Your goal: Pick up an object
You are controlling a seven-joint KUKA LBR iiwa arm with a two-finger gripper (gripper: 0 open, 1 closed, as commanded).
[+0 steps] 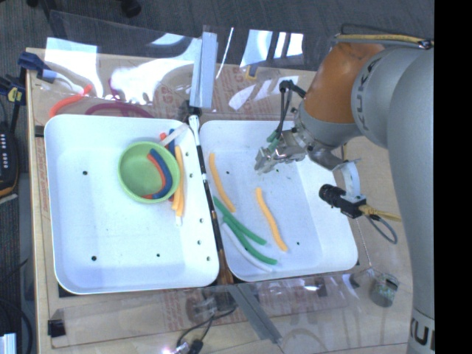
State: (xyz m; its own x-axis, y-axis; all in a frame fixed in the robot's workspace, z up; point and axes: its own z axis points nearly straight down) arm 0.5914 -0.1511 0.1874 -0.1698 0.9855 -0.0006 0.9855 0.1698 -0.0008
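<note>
My gripper hangs over the upper middle of the right bin, with nothing visible between its fingers. Below it in that bin lie an orange strip, a second orange strip near the left wall, and two green strips crossing toward the front. In the left bin sits a green bowl holding red and blue curved pieces, with an orange stick and a white stick beside it.
The grey arm with its orange band enters from the right above the right bin. A divider ridge runs between the bins. Cables and a red ring lie behind the left bin.
</note>
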